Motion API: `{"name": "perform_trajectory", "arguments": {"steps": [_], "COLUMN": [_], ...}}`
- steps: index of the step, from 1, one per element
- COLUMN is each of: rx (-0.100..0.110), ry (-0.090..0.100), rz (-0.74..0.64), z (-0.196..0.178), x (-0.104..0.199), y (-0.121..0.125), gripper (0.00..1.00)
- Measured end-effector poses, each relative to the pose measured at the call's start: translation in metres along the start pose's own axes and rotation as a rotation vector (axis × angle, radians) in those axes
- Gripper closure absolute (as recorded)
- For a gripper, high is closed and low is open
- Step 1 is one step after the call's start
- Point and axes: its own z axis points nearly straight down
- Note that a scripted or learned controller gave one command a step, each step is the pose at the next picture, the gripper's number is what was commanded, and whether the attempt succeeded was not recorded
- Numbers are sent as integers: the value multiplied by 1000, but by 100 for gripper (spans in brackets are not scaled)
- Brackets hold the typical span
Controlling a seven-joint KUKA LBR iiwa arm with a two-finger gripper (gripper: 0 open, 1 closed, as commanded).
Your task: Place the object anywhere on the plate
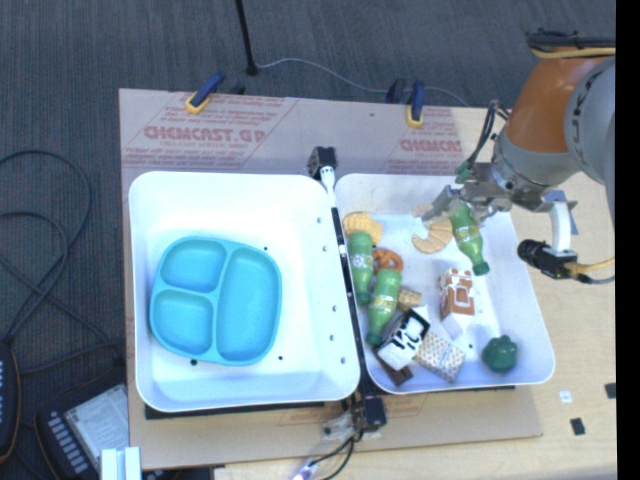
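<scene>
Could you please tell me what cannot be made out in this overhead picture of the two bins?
- Gripper in the camera view: too small and blurred to judge its grip on the green bottle.
- Arm: cut off by the right edge.
- Black-and-white packet: lettering too small to read, partly overlapped by neighbouring toys.

The robot arm (560,118) is big and round, with a bright orange band and grey metal next to it. A black part with thin wires sticks out at its five o'clock side.

Gripper (462,206) apparently gripping green bottle (468,238); blue plate (215,300) left bin.
</scene>
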Motion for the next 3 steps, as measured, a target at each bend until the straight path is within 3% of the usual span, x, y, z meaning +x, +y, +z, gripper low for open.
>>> {"name": "perform_trajectory", "arguments": {"steps": [1,2,3], "rx": [1,2,3], "ry": [2,0,0], "rz": [-2,-1,0], "z": [-6,-57,-5], "x": [139,174,206], "y": [-17,-98,-118], "gripper": [100,100,100]}}
